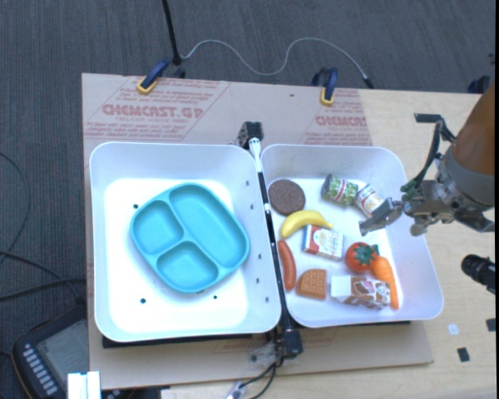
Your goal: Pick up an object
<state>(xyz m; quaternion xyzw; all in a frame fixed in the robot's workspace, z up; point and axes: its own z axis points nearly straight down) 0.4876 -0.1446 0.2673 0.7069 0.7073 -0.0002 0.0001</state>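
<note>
Two shallow white bins are being borne side by side on the bench, and the toy food is all being kept in the right bin [416,189]. The left bin [104,223] is being occupied by a blue divided plate [189,236] with three compartments, lying flat near its middle.

In the right bin, a brown round cookie [286,194] is being seen near the dividing wall, with a yellow banana [305,221] just below it. A green-labelled can [350,192] is lying on its side toward the far wall. A small red-and-white carton [323,242] is being touched by the banana's tip. A sausage [287,264] is lying along the dividing wall, and a waffle [312,284] is sitting just beside it. A tomato [362,257] and a carrot [386,278] are being seen together near the right wall, with a brown-and-white box [363,290] just beneath them at the near side.

The gripper [402,214] is being held over the right bin's right edge, near the can and above the tomato, at the end of the arm [474,160] reaching in from the right. Its two fingers are being held spread apart, and nothing is being gripped between them. No object is being lifted; every item is resting on the bin floor.
</note>
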